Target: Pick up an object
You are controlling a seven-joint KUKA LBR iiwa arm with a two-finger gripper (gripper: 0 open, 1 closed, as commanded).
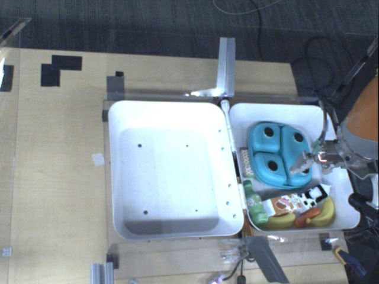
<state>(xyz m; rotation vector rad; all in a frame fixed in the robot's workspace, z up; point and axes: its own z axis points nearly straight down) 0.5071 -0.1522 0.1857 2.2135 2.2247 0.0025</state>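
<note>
Arm (361,120) is in from the right, over the right bin (240,120). Gripper (305,164) is sitting at the right edge of the teal tray (275,152), the moulded one with round dimples. One fingertip looks to be on or just over the tray's right-hand rim, but I can't tell from here if the fingers are wide, narrow or actually pinching anything; too small and cluttered at the tip. So I'm not calling it a grasp. The tray lies in the upper-middle of the right bin, flat or close to it, roughly squarish with rounded corners, so no strong long axis; if anything it runs slightly diagonal, upper left to lower right. From the fingers the bulk of it lies to the left, toward the divider between the bins. Below it, along the bin's near wall, is a jumble: a green-topped carton (269,209) lying on its side with its long axis left-right, a yellow banana (320,215) beside it, same left-right lie, and something black-and-white (314,193) just above those, near the gripper. A ribbed grey piece (246,163) is wedged at the tray's left edge against the divider. My read: the tray rim is the target, and a rim pinch on the right edge is what the move hinges on. The left bin (169,167) isn't in play.
</note>
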